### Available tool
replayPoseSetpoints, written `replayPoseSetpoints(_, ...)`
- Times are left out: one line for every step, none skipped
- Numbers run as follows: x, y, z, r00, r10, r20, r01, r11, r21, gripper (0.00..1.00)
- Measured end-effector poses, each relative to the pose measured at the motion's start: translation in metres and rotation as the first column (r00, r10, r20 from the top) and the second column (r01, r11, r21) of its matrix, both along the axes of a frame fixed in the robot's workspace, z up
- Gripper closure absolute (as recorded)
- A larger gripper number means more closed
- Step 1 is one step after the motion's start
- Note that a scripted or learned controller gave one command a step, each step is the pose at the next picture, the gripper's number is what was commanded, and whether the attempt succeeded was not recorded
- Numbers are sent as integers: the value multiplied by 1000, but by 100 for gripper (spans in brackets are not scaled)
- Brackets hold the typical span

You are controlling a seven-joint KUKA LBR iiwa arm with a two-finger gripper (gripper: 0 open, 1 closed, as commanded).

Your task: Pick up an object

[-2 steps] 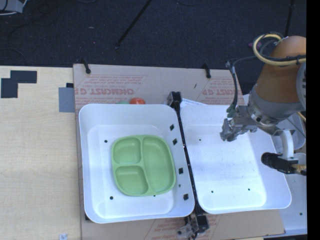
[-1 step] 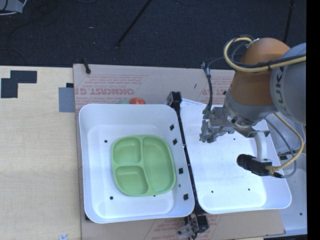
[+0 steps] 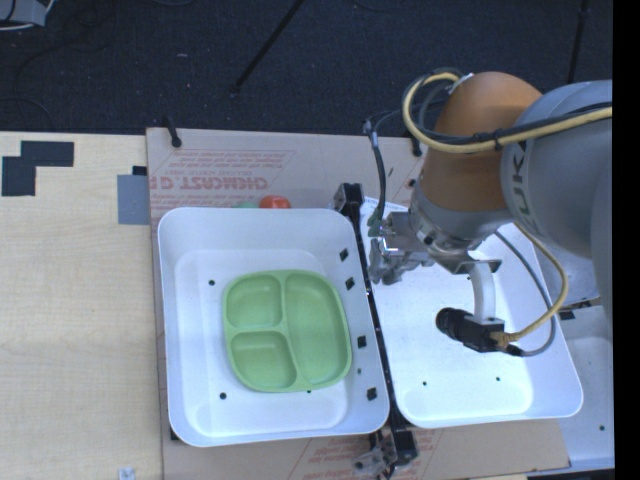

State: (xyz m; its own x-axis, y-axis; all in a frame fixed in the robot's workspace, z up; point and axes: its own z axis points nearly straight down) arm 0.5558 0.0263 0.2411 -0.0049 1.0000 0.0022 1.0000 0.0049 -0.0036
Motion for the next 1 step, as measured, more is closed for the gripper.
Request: replayPoseSetpoints(-13,59,-14,1000,0,-2,0,1000,0,100)
